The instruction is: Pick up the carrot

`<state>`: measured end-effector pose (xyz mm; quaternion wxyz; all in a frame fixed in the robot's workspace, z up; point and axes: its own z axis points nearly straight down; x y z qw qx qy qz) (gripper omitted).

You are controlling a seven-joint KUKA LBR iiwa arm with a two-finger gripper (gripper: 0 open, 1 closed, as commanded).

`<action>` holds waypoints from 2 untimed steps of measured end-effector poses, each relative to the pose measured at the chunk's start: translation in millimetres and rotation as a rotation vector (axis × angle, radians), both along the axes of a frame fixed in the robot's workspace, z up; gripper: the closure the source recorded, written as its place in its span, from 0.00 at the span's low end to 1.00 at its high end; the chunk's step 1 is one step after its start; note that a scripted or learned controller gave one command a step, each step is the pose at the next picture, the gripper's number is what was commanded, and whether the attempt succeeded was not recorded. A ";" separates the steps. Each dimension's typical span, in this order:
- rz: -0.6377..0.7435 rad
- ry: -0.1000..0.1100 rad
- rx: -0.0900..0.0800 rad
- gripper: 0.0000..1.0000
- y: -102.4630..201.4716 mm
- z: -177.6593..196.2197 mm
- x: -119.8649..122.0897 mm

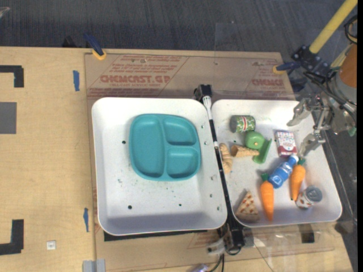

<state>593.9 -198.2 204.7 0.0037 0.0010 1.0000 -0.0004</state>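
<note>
Taking the divided tray [165, 146] as landmark: it lies in the left bin [108, 169], and everything else sits to its right in the right bin [332, 205]. Nearest it, just past the bins' shared wall, lie two cones [235, 152], with a can [243, 123] behind them and a pizza slice [247, 204] nearer the front. Farther right lie a carrot [266, 199], a bottle [282, 173], a second carrot [297, 180] and a small carton [285, 142]
</note>
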 end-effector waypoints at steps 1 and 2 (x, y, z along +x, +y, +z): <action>0.103 -0.014 -0.005 0.00 -22.4 -100.4 -30.1; 0.176 -0.007 0.001 0.00 59.2 -114.5 -63.1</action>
